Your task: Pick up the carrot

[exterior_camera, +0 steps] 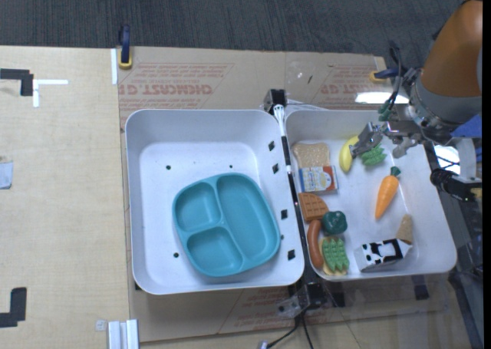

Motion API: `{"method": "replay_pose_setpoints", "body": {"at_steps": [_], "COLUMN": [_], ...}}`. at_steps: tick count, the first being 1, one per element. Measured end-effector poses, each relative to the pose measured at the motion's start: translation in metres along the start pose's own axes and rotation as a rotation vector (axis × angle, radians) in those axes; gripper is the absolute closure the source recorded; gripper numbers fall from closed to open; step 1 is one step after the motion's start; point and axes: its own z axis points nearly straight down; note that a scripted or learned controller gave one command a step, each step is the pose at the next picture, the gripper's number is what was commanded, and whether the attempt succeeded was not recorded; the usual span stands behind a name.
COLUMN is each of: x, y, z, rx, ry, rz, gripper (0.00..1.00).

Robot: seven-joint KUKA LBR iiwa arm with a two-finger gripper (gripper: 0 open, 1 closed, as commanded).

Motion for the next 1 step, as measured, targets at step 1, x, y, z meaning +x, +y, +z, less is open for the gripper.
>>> {"method": "replay_pose_setpoints", "body": {"at_steps": [1], "x": [-0.0315], "y": [-0.0476], "z": [0.0788], "rx": [-0.002], "ry": [0.001], "rz": [-0.118], "gripper": [0.0]}}
